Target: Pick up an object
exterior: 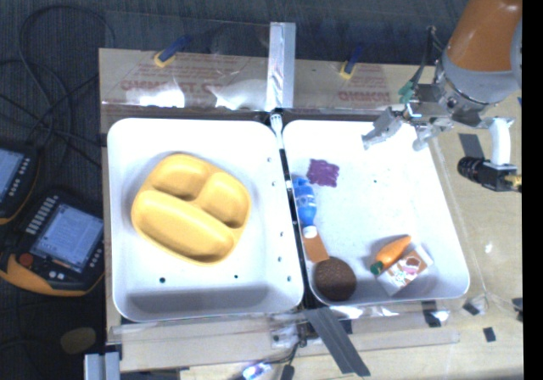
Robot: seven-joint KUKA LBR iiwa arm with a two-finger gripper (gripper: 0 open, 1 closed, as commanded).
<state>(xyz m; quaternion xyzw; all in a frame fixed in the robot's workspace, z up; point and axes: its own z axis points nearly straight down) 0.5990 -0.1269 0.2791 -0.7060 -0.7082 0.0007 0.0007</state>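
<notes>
The grey two-finger gripper [397, 131] hangs above the far right corner of the right white bin [441, 192], its 2 fingers spread apart with nothing between them. Well apart from it lie a flat purple piece [322, 172], a blue bottle [304, 201], a brown ball [335, 277] and an orange carrot-shaped toy [390, 252]. A big yellow lumpy object [190, 206] sits in the left white bin [127, 285].

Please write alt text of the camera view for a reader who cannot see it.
The grey arm's claw hangs over the far edge of the right bin, which holds a purple piece, a blue bottle, a brown ball and a carrot on a small carton. The left bin holds a big yellow lump.
</notes>
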